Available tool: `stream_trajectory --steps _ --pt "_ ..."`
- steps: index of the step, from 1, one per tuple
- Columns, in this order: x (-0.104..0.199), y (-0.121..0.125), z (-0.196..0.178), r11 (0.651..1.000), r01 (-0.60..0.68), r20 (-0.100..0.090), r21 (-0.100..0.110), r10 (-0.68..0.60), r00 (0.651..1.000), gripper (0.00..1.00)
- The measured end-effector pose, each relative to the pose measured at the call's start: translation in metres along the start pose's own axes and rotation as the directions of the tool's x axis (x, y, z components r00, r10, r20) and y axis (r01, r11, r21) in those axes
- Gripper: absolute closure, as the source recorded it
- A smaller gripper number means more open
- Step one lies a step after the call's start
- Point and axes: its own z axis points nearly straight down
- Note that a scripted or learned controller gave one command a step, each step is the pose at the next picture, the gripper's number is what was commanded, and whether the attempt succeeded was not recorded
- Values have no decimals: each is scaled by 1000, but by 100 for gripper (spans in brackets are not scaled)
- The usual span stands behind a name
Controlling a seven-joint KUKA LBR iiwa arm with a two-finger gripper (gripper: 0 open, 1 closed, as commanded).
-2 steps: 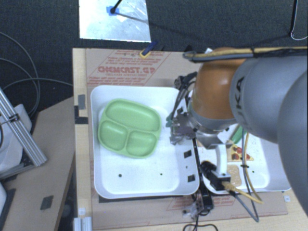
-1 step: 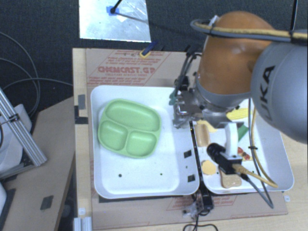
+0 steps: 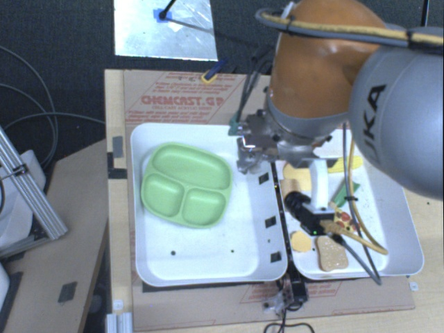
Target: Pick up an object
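A light green divided plate [image 3: 186,184] lies in the left white bin [image 3: 208,266], towards its back left. The right bin [image 3: 402,248] holds several small toy food pieces: a tan bread-like slab [image 3: 332,256], a yellow round piece [image 3: 301,241], a yellow piece [image 3: 349,163] at the back and a green piece [image 3: 343,193]. My gripper [image 3: 248,159] hangs over the left bin's right side, close to the divider between the bins and just right of the plate's far corner. The big orange and grey wrist hides much of the right bin's back part.
The bins rest on a cardboard sheet with red print [image 3: 182,99]. A shiny metal sheet [image 3: 164,19] lies behind the bench. An aluminium frame [image 3: 28,200] stands at the left. Yellow and grey cables [image 3: 361,238] trail across the right bin.
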Motion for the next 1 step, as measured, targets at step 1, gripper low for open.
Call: stream_trajectory --steps 1 --pt "1 -14 -85 1000 0 -3 -6 0 1000 100"
